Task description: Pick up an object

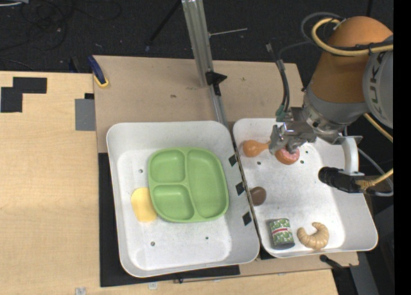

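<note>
Camera view: wooden bench [160,88] on dark floor, 2 white bins side by side. Left bin [128,139] holds green divided plate [188,184], yellow object [142,204]. Right bin [347,223] holds orange pear-shaped object [252,148], brown ball [257,195], green can [280,232], croissant [314,235]. Gripper [287,146] at far side of right bin, just above pink-red object [288,156]; finger state cannot tell. Metal post [199,36] stands far.
</note>
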Tool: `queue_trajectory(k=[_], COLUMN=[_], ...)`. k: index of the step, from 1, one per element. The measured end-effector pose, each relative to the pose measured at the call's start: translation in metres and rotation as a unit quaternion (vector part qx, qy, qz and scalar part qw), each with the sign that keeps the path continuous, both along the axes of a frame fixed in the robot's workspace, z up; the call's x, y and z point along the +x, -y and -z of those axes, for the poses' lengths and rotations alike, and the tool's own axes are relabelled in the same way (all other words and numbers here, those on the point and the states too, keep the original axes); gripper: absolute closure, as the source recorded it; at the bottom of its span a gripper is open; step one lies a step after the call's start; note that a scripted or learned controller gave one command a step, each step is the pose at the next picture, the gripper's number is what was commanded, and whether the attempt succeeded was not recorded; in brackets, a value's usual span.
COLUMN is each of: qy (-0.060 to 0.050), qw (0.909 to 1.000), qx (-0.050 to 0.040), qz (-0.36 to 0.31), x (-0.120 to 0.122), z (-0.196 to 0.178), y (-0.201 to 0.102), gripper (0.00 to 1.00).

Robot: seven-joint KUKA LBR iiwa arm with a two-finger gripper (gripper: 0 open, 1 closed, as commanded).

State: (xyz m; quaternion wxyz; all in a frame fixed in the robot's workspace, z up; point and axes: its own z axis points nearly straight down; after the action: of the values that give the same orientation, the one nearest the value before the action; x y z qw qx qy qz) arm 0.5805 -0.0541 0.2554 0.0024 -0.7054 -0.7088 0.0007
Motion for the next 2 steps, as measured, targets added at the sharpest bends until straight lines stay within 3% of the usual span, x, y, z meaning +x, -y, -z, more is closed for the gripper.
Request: queue_trajectory(k=[2], qy=[-0.001], qw=[1.0], qx=[-0.0005], qz=[0.0], x=[0.0], z=[0.026], y=[-0.096], gripper=[1.0])
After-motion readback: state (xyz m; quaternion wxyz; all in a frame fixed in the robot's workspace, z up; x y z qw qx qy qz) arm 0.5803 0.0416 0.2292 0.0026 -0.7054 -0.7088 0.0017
